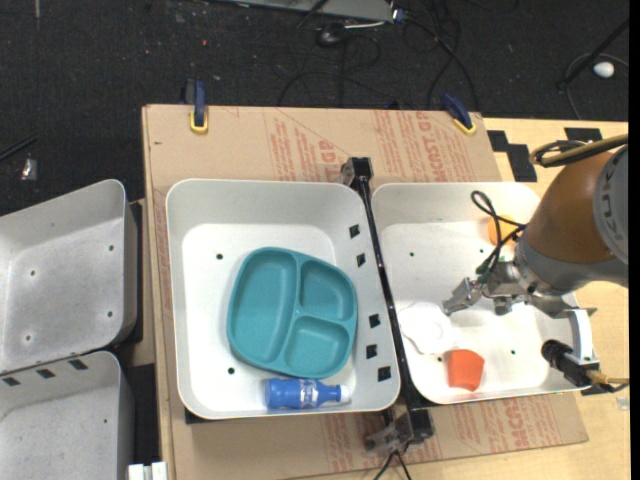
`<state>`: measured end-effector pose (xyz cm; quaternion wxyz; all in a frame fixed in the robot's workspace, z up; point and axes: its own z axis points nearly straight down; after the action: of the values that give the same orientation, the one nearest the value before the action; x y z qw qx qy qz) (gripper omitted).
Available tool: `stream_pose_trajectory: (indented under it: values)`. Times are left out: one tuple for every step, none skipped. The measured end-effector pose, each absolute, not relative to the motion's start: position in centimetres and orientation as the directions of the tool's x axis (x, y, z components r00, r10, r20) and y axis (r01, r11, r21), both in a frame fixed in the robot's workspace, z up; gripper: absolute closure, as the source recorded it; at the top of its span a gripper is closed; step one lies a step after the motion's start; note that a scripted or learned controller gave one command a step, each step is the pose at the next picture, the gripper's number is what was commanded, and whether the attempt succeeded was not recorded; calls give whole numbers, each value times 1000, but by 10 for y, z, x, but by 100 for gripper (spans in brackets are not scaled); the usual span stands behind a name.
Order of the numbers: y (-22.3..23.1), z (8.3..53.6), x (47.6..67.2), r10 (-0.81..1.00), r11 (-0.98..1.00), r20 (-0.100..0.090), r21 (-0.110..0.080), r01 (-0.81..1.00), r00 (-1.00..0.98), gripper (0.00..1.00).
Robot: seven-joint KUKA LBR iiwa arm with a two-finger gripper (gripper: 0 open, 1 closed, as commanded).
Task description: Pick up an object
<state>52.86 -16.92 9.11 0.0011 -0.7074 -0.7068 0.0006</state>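
In the right bin (pixel 432 196) an orange cup (pixel 464 368) stands near the front wall. A flat white round piece (pixel 424 329) lies just to its upper left. My gripper (pixel 478 305) hangs over the middle of this bin, above and slightly right of the cup. Its two fingers are spread open with nothing between them. Part of a small orange object (pixel 493 230) shows at the back of the bin, behind the arm's cable. The left bin (pixel 200 213) holds a teal divided plate (pixel 292 311) and a blue bottle (pixel 300 394) lying on its side at the front.
The grey and orange arm (pixel 585 223) covers the right bin's right side. A black divider (pixel 378 278) runs between the two bins. Spare white bins (pixel 60 268) sit off the bench at the left. Clamps hold the cardboard base (pixel 270 133) at the back.
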Motion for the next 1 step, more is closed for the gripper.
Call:
stream_pose_trajectory:
  values:
    - [-169, 102, 529, 1000, -2, 0, 0, 1000, 2, 100]
